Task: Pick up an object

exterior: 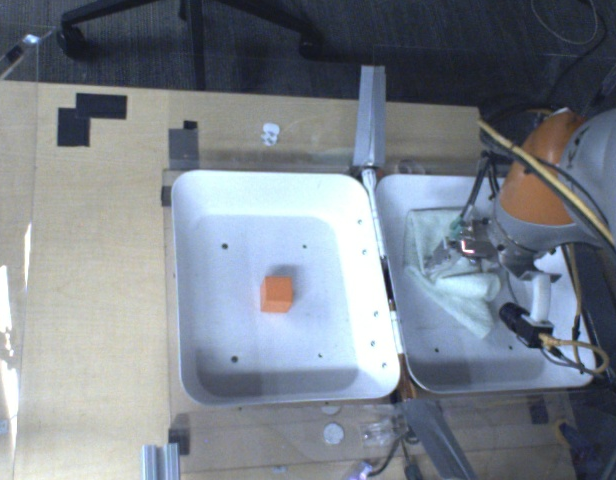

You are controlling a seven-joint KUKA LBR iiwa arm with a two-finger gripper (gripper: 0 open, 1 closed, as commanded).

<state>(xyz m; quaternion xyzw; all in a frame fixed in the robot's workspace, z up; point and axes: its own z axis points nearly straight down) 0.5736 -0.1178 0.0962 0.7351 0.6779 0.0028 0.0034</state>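
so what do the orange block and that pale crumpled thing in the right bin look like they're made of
The orange block looks like foam or matte plastic: flat colour, no glare, squared edges. The pale crumpled thing looks like soft cloth or thin film: folds and a faint sheen; too blurred to settle. The hand hangs over it.

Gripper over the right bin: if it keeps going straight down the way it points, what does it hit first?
Most likely the crumpled whitish cloth lying in the right bin. The gripper sits directly over it, pointing down. From this slanted view, the height between them is unclear.
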